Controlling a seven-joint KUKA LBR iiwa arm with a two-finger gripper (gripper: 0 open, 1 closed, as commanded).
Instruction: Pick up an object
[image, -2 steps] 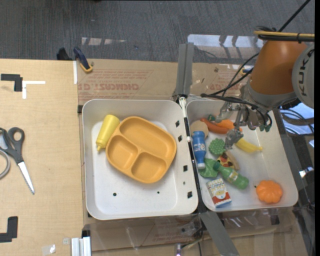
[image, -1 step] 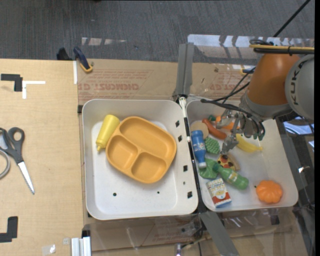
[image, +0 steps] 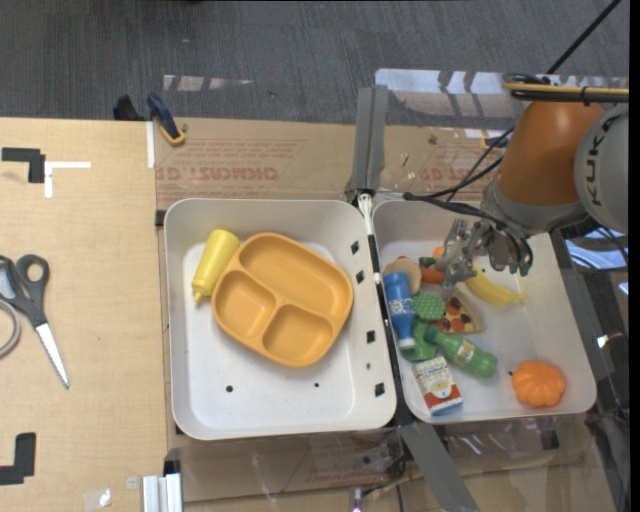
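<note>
The arm comes in from the right and the tool (image: 462, 262) sits low over the right bin (image: 575, 330), near its far edge and a bit toward the divider between the bins. Honestly can't tell whether it's spread or pinched, the metal bits blur together with the clutter under it, and nothing is clearly sitting between them.

Right under and around the tool there's a pile: a banana (image: 494, 290) just beside it toward the bin's right side, a pizza slice (image: 461, 314) just in front, a bit of orange carrot (image: 432, 271) at its left. A blue bottle (image: 399, 305) lies along the bin's left wall, and a green bottle (image: 466, 353) lies tilted in the middle. A small juice carton (image: 437, 385) is at the near edge, and an orange pumpkin (image: 539, 383) sits in the near right corner, well apart from the tool.

The left bin (image: 200, 400) holds an orange divided plate (image: 279, 297) in its middle, with a yellow bottle (image: 213, 262) touching the plate's left rim. Scissors (image: 36, 310) lie on the worktop (image: 90, 400) near its left edge.
</note>
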